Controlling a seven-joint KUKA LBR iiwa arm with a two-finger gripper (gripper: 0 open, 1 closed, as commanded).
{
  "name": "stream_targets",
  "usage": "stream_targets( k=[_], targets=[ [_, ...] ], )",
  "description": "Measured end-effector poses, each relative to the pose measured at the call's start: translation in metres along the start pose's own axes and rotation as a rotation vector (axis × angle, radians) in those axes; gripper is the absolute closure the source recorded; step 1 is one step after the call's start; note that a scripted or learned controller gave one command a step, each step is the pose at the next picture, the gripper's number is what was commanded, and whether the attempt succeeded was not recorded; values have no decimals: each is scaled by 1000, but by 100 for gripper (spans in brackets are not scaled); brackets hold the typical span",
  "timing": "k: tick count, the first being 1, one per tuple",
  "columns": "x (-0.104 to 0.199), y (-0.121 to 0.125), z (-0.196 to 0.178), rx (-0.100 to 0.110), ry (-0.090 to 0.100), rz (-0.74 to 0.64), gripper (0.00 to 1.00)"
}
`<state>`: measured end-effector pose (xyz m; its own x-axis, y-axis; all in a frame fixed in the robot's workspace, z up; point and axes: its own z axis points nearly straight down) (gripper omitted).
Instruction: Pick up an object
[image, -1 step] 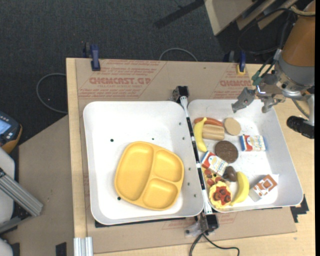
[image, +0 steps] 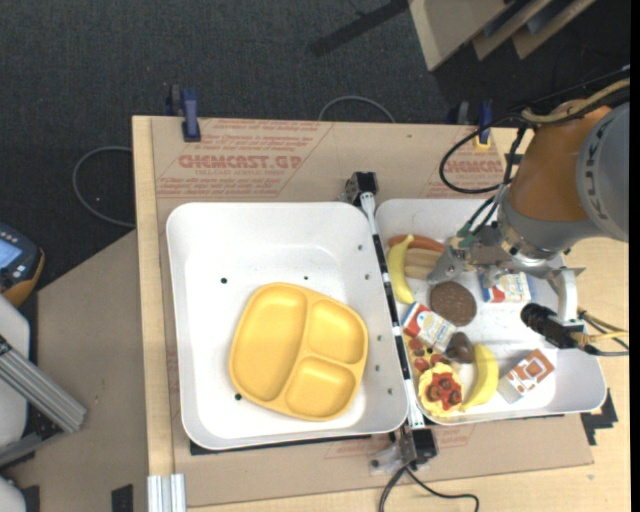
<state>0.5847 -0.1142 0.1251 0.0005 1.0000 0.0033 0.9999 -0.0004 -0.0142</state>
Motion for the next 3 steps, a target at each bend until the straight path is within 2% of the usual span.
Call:
stream_targets(
  k=[1,2,3],
  targets=[
    [8,3,44,-8,-2,-1,0],
    [8,6,29,-19,-4,1,100],
    [8,5,30,-18,-4,1,0]
  ],
)
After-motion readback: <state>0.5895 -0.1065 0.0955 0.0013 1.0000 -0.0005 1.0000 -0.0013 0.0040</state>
